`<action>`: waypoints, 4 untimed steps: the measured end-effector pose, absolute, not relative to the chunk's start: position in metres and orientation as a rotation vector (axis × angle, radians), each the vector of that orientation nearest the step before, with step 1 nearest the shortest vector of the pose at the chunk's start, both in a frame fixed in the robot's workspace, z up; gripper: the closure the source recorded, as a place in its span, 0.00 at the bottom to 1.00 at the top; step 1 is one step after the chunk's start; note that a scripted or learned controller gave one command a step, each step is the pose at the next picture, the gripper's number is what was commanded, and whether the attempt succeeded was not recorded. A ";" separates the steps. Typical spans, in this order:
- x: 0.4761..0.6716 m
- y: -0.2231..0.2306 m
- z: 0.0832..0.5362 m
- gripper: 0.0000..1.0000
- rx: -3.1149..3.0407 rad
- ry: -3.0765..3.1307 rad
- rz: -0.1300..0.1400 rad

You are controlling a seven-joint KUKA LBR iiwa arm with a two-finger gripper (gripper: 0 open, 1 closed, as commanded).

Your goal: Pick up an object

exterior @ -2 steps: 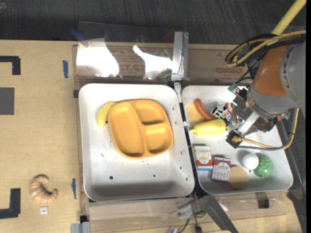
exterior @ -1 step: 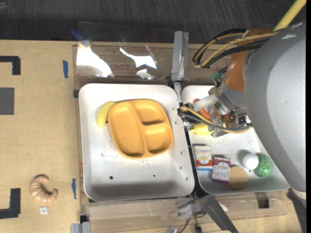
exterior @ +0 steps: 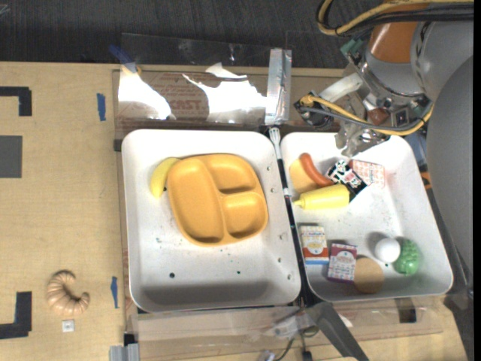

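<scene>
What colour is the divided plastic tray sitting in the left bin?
Yellow-orange, seen in the camera view: the divided plastic tray lies in the left white bin.

Grey arm (exterior: 443,59) reaching from right, pincer (exterior: 353,138) pointing down, wrist bent.

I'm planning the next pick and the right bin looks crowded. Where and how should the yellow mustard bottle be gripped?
Probably across the mustard bottle's wide body, near its middle, coming straight down from above. It lies on its side, running left to right, so the fingers would close across its short width. The hot dog crowds its upper left side, so the right half seems freer.
</scene>
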State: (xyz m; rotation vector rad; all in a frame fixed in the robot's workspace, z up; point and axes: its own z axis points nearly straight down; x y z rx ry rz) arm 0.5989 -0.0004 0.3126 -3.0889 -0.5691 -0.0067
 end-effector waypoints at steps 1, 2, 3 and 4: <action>0.599 0.001 0.321 1.00 -3.089 -0.575 -0.001; 0.573 0.026 0.336 1.00 -2.994 -0.945 0.005; 0.625 -0.010 0.353 1.00 -3.091 -0.568 -0.001; 0.595 -0.045 0.250 1.00 -3.074 -0.637 0.016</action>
